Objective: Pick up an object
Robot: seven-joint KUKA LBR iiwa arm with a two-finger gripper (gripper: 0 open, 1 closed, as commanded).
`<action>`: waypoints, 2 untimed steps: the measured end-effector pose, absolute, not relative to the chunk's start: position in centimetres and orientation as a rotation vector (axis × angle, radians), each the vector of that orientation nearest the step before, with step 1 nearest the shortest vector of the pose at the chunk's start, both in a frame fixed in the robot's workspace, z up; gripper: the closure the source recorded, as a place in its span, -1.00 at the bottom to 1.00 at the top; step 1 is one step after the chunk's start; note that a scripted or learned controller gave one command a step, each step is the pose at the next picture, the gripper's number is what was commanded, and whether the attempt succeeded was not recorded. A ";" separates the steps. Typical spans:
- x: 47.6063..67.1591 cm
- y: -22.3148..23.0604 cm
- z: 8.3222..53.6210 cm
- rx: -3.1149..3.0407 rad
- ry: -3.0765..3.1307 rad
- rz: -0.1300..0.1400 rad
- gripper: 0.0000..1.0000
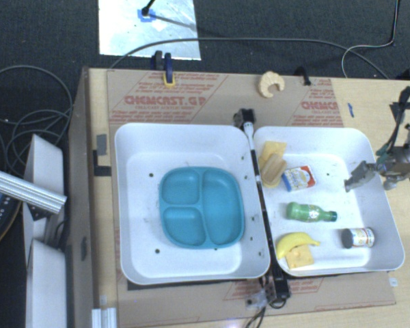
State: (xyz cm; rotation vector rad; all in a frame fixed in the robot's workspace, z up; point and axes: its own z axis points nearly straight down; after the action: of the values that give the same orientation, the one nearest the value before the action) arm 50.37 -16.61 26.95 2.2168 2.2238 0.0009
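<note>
Green bottle lying flat mid-way down the right bin is probably your easiest grab, with open floor around it. Your gripper hangs at that bin's right rim, nothing in it, and honestly I can't tell how its claw is set. Come straight down across the bottle's body, not its length. The blue divided plate sits alone in the left bin, both bins on a cardboard-topped bench above dark carpet with loose cables.

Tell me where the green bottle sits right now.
The green bottle lies on its side in the right bin, middle of it, between the small carton above and the banana below.
</note>
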 end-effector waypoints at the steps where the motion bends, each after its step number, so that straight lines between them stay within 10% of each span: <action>1: 51.1 -13.8 14.5 2.220 2.225 -0.001 -1.00; 2: 53.6 -12.5 10.5 2.207 2.208 0.021 -1.00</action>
State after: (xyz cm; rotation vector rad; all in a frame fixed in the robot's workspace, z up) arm 53.59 -12.54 10.53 2.2075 2.2079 0.0210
